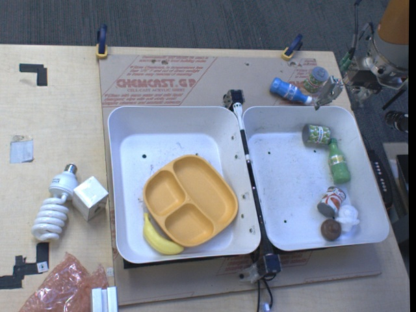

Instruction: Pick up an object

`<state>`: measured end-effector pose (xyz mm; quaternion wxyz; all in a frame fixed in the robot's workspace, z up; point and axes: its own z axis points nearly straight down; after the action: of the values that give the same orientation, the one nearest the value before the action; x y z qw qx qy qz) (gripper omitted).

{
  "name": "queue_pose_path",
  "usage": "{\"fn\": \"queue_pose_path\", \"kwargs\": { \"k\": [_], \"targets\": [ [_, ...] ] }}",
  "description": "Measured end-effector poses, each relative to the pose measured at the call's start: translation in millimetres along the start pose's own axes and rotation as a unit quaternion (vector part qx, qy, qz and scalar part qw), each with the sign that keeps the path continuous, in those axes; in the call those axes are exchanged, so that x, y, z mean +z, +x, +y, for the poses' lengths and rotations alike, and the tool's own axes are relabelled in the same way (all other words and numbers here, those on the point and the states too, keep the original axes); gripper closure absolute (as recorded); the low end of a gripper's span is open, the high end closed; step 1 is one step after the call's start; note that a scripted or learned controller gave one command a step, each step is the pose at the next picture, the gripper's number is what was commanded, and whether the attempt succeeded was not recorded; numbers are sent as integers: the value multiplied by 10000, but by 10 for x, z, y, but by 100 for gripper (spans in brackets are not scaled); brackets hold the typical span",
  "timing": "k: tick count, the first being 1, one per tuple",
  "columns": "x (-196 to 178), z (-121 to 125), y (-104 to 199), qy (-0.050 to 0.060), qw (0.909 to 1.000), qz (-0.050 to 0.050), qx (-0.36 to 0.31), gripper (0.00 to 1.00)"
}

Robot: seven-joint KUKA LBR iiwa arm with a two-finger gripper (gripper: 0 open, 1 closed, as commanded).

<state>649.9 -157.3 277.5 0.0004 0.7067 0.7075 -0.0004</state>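
Note:
The right bin holds several small things along its right side: a green-labelled jar, a green bottle, a red and white piece, a white lump and a brown ball. In the left bin an orange divided plate lies partly over a banana. My gripper hangs above the right bin's back right corner, outside the rim, close to a small jar. Nothing shows in its grasp.
A blue bottle lies on the board behind the right bin. Left of the bins sit a spiral light bulb, a white cube and a red mesh bag. Blue clamps hold the board's back edge.

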Motion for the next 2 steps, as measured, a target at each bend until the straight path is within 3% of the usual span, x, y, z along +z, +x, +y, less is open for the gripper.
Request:
{"fn": "queue_pose_path", "kwargs": {
  "k": [2],
  "targets": [
    [1860, -618, -606, -3, 10000, 34, -8, 0]
  ]
}}
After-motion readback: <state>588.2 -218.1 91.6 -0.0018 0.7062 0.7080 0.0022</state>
